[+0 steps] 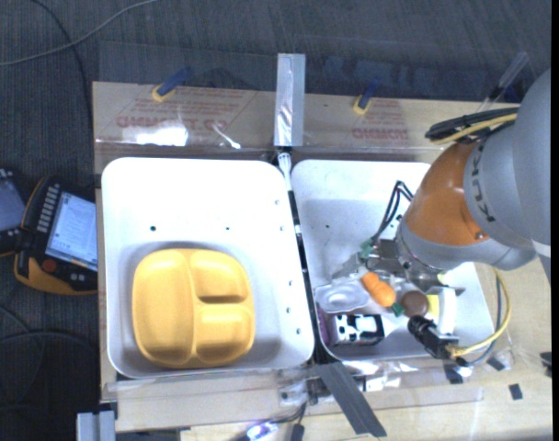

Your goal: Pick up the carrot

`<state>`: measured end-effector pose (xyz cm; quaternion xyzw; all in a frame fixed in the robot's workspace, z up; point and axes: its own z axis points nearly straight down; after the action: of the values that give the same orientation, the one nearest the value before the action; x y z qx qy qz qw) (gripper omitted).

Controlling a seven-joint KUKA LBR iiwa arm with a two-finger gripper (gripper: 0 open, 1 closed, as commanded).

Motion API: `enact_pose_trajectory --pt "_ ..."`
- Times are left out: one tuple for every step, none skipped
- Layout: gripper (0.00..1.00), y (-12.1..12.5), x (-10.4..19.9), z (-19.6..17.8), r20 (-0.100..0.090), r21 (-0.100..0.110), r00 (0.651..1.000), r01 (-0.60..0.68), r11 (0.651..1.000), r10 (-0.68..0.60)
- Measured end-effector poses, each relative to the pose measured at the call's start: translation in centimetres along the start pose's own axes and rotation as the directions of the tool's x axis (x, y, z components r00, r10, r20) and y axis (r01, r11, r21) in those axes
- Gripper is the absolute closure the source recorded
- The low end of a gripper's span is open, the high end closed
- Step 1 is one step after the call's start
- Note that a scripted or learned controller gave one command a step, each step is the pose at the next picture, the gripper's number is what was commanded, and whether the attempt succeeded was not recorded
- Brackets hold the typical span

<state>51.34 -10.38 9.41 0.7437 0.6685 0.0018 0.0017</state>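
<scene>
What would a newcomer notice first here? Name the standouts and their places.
The big yellow sectioned tray sits in the left bin. The grey arm's orange band looms over the right bin, where the small orange carrot lies among clutter near the front, just under the wrist.

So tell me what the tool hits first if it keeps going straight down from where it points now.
Most likely the carrot, which lies right at the tool in the right bin. Depth is unclear from above, so contact may already exist.

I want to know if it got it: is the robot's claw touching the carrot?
Cannot tell. In the camera view the gripper sits right over the carrot, but no contact or gap shows plainly.
</scene>
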Motion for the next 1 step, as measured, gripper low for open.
enact_pose_trajectory --pt "1.00 0.38 0.21 -1.31 -0.004 -0.010 1.000 0.001 1.000 -0.001"
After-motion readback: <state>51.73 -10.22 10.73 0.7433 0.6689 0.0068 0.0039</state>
